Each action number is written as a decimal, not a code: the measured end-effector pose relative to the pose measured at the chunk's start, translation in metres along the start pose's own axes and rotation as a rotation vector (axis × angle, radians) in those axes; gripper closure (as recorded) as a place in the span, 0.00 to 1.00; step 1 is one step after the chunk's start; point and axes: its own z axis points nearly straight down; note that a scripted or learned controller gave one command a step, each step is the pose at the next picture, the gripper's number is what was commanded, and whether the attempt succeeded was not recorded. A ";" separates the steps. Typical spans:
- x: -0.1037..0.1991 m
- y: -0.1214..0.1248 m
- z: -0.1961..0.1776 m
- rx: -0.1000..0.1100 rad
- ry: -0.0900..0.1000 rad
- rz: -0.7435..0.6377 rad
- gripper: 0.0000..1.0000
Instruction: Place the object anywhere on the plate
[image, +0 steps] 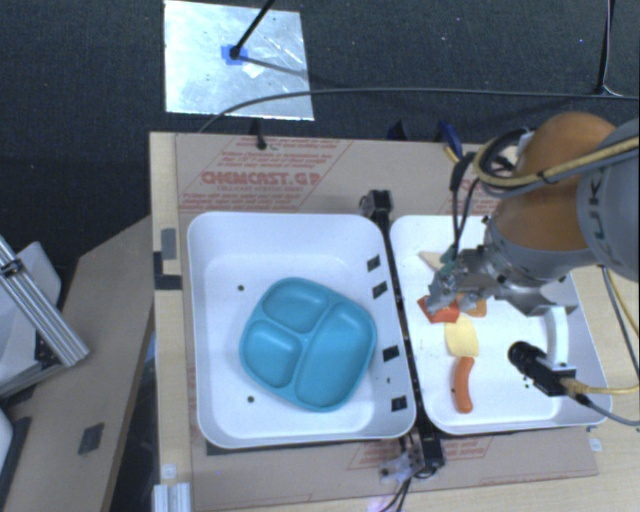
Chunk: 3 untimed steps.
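Observation:
A blue plate with three compartments lies in the left bin. In the right bin, my gripper hangs low over the bin's left part, right above a small red-orange piece. Just below that piece lies a yellow piece, and further toward the front an orange sausage-shaped piece. A pale wedge shows behind the gripper. The gripper's body hides how it meets the red-orange piece.
A black divider with clips runs between the two bins. The grey and orange arm covers the right bin's back right. A foil sheet lies beyond the bench.

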 end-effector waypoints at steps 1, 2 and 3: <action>0.048 0.003 0.012 0.003 0.000 0.002 1.00; 0.109 0.019 0.013 0.000 0.001 0.000 1.00; 0.152 0.019 0.021 0.002 -0.001 0.002 1.00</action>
